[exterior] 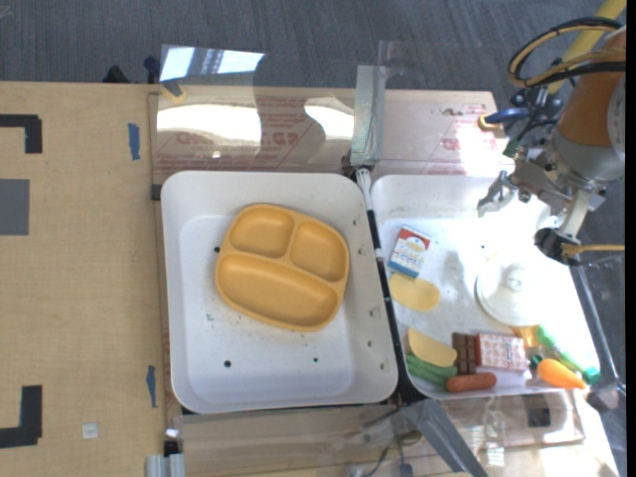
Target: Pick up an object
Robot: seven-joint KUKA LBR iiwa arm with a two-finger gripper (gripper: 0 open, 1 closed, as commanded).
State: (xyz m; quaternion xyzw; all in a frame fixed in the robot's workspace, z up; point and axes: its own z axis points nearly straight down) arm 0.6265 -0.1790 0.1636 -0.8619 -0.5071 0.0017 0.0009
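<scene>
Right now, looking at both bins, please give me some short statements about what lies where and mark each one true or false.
1. The orange divided plate lies in the left bin. True.
2. The carrot lies in the left bin. False: it lies at the near right corner of the right bin.
3. The small carton lies near the right bin's left wall. True.
4. The white lid rests on the orange divided plate. False: it lies in the right bin.
5. The gripper hovers over the left bin. False: it is over the right bin's far right part.
</scene>
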